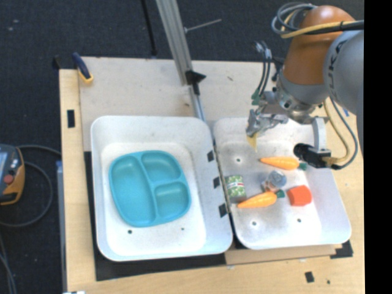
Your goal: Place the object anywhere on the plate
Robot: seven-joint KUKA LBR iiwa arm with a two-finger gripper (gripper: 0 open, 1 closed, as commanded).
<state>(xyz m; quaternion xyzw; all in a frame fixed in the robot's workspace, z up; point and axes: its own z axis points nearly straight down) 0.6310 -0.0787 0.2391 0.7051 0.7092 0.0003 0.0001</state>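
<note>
Gripper [256,129] hovers over right bin [331,225] far-left corner; finger state, I cannot tell. I'd descend on nearest carrot [280,162], grip mid-body, then carry to teal plate [148,187].

A single camera looks down from above at a slant; it sits far enough back to take in the whole counter [153,87] with dark floor showing past its top and left edges; the two white bins lie side by side across the middle, the left bin [153,127] holding a blue plate [149,187], the right bin [318,216] nearer the frame's right; the arm [315,48] enters from the upper right, large in frame; a metal post [174,32] rises from the counter's far side toward the lens.
</note>
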